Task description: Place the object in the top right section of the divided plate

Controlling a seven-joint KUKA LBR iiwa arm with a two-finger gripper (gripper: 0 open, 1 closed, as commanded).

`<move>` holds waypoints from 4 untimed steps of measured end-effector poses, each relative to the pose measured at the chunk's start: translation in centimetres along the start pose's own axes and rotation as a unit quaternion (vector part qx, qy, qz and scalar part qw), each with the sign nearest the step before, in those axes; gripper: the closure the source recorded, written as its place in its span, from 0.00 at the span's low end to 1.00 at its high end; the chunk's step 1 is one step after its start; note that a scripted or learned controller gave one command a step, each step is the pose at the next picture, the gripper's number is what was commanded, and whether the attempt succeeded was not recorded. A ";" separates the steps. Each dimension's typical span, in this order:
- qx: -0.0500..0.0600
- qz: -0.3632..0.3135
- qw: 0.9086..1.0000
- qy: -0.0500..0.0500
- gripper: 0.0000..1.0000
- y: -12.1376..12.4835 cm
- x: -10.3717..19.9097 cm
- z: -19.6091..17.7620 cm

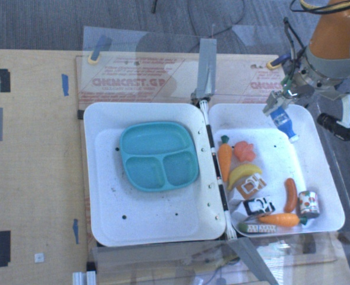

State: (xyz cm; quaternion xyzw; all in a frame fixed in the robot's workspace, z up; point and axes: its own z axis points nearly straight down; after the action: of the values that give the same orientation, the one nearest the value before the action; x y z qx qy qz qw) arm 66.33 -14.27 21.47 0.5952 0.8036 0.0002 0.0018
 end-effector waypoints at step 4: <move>0.000 -0.203 0.979 0.001 1.00 6.2 22.0 1.8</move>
State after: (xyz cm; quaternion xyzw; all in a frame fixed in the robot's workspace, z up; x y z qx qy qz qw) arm 65.87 8.55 19.67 0.4193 0.9079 0.0006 0.0006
